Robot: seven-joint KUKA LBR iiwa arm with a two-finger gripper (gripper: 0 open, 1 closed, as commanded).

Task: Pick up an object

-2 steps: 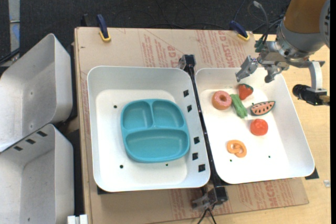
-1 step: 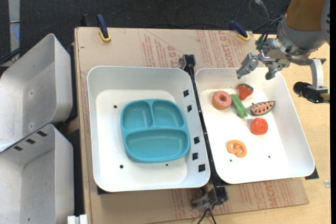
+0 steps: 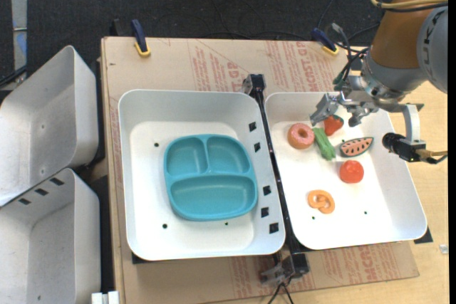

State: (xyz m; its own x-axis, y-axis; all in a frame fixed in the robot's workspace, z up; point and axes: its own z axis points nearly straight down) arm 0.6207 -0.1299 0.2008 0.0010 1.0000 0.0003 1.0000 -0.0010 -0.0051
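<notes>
My pincer (image 3: 342,109) hangs over the far part of the right shallow white bin (image 3: 399,213), spread open with nothing between its fingers, just above a small red strawberry-like toy (image 3: 333,126). That toy is my likeliest pick, and it lies toward the far edge of the worktop (image 3: 206,64), crowded by its neighbours.

The main risk, as I judge it, is the crowding. A pink ring-shaped toy doughnut (image 3: 301,136) lies just beside the strawberry on the side toward the other bin, and a green stick-shaped toy vegetable (image 3: 325,147) touches or nearly touches it on the near side. If I come down slightly off, a finger could land on one of them, push the strawberry away, or close on two things at once and drop both.

A toy watermelon slice (image 3: 355,147), a round red toy tomato (image 3: 351,171) and an orange pretzel-shaped toy (image 3: 321,201) lie nearer the worktop's front edge, well spaced and easier targets. The left white bin (image 3: 139,174) holds a teal divided plastic plate (image 3: 211,176), apart from my work.
</notes>
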